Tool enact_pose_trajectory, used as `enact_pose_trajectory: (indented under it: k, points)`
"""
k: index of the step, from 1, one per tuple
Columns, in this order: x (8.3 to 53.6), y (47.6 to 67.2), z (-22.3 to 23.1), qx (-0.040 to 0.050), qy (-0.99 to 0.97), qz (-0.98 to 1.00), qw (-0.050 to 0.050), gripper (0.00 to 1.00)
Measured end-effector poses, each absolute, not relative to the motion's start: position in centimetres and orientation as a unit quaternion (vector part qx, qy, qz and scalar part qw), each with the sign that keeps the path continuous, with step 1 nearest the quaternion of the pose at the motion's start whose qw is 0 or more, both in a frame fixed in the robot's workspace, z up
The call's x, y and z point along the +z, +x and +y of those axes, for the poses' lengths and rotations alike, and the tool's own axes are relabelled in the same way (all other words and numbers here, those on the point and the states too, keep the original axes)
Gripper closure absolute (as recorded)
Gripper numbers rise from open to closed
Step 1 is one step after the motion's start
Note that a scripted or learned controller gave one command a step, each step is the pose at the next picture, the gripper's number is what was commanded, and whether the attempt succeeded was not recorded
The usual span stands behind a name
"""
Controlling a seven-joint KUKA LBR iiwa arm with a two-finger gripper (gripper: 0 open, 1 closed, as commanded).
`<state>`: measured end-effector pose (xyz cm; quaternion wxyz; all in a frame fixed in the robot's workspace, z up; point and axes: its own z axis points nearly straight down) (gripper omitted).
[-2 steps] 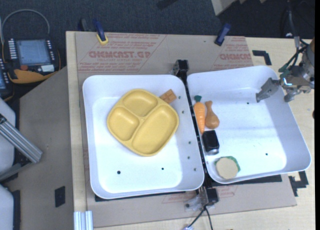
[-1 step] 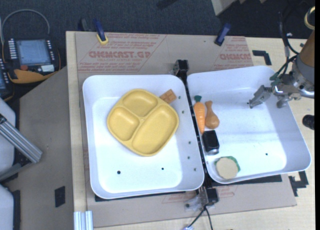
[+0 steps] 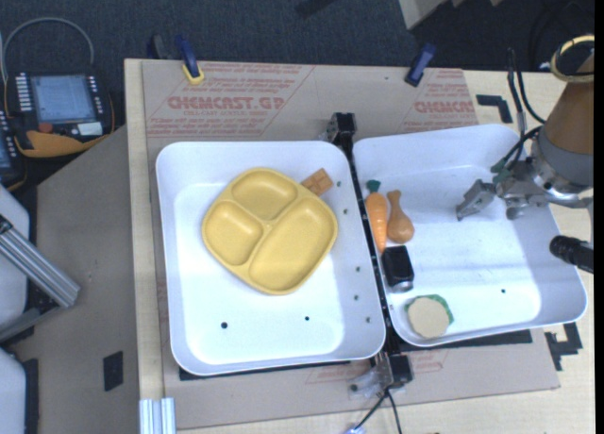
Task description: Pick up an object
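Claw [image 3: 483, 198] over bare floor of right bin [image 3: 491, 262], fingers spread, gripping nothing. Carrot [image 3: 377, 218] and drumstick [image 3: 399, 219] side by side against left wall, well apart from claw; black block [image 3: 397, 266] below them, round sandwich [image 3: 428, 316] nearest front edge. Yellow divided plate [image 3: 270, 229] in left bin [image 3: 189, 234], small brown block [image 3: 317, 181] touching its rim.

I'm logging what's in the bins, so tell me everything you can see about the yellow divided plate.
The yellow divided plate looks like smooth moulded plastic, rounded in outline, with three shallow compartments: two smaller ones toward the upper left and one larger at the lower right. It lies flat and right way up in the upper middle of the left bin, turned at an angle to the bin walls. Its compartments hold nothing. A small brown block sits at its upper right rim, apparently touching it.
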<state>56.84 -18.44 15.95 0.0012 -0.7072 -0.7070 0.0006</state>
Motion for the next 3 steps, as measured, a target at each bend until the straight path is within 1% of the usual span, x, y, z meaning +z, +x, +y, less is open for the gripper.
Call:
enact_pose_trajectory:
  k: [1, 2, 3]
  points:
    - [11.4, 57.4, -18.4, 0.0014, -0.707, -0.707, 0.003, 0.0]
    - [12.8, 57.6, -18.4, 0.0, -0.707, -0.707, -0.001, 1.0]
    - [17.6, 58.4, -17.9, -0.0015, -0.707, -0.708, -0.003, 1.0]
